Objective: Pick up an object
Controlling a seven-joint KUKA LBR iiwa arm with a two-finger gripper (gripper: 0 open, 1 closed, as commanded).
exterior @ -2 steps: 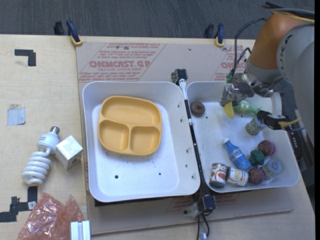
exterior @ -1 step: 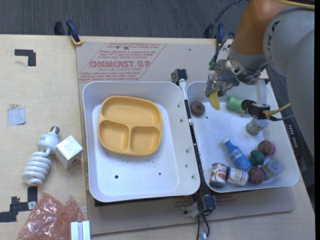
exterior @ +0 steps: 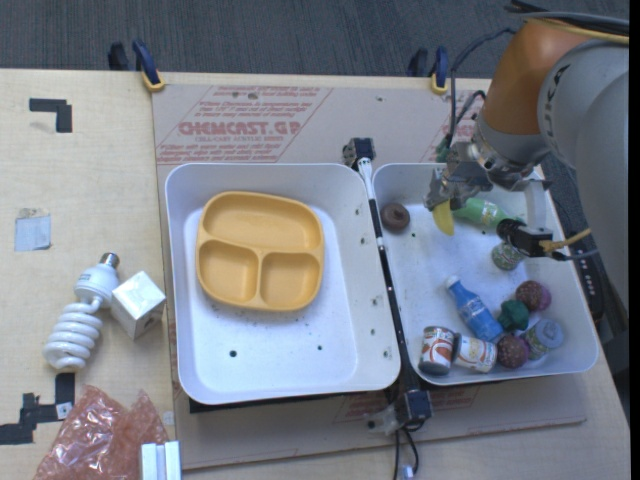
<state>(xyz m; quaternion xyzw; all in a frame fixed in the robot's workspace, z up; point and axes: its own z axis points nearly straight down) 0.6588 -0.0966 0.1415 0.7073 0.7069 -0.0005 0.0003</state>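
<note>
My gripper (exterior: 441, 208) hangs over the back of the right bin (exterior: 420, 268), reaching in from the right. It is shut on a small yellow object (exterior: 443, 219) that pokes out below the fingertips. A green bottle (exterior: 482, 211) lies just to its right. Further forward in this bin are a blue bottle (exterior: 472, 308), two small cans (exterior: 437, 350) and several small balls and toys (exterior: 530, 296). A brown ring-shaped piece (exterior: 396, 216) lies at the bin's back left.
The left bin (exterior: 200, 368) holds a yellow divided plate (exterior: 262, 250). On the bench to the left lie a spiral light bulb (exterior: 80, 318), a white cube (exterior: 138, 300) and a red plastic bag (exterior: 95, 433).
</note>
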